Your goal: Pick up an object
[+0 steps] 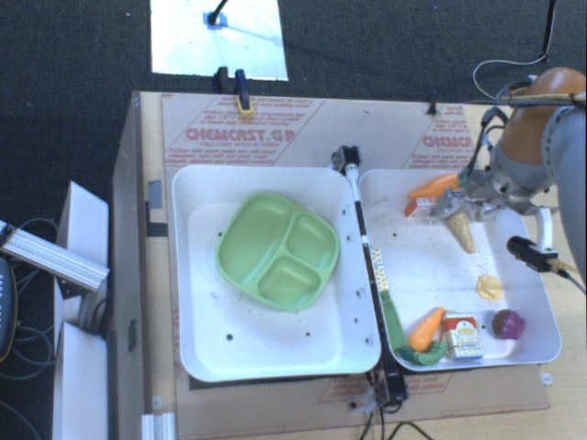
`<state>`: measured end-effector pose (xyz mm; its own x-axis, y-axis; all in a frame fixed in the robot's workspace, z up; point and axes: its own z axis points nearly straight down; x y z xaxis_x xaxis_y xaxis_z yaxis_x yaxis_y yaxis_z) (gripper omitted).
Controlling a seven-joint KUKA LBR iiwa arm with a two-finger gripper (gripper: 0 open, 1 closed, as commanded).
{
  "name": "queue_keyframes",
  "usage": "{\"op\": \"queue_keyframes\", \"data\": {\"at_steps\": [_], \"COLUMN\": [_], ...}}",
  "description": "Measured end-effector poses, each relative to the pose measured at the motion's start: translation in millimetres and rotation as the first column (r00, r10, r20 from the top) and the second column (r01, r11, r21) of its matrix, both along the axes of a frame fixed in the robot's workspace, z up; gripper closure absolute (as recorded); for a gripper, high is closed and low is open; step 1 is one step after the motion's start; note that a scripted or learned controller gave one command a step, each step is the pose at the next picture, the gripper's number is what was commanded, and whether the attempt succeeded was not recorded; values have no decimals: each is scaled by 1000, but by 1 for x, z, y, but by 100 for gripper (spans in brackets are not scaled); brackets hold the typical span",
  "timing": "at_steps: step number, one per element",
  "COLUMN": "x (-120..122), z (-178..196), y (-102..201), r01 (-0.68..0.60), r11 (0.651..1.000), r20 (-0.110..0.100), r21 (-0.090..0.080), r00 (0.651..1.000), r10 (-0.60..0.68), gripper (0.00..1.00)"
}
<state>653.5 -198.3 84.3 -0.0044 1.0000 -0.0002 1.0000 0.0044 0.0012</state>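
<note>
Cone [463, 234] lay in the right bin [550, 337] just under the tool [466, 204], whose opening I couldn't tell; it looked light, stiff, best gripped across its wider end

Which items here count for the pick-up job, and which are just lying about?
Job:
gripper
orange carrot
cone
yellow piece
purple item
second carrot
small box

Lying about:
green divided plate
left bin
</note>
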Motion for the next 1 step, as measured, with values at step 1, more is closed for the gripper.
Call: {"op": "queue_keyframes", "data": {"at_steps": [1], "x": [14], "z": [2], "y": [-7], "r01": [-3], "r11": [1000], "r20": [-10], "r21": [5], "r00": [1000], "r10": [3], "gripper": [0]}}
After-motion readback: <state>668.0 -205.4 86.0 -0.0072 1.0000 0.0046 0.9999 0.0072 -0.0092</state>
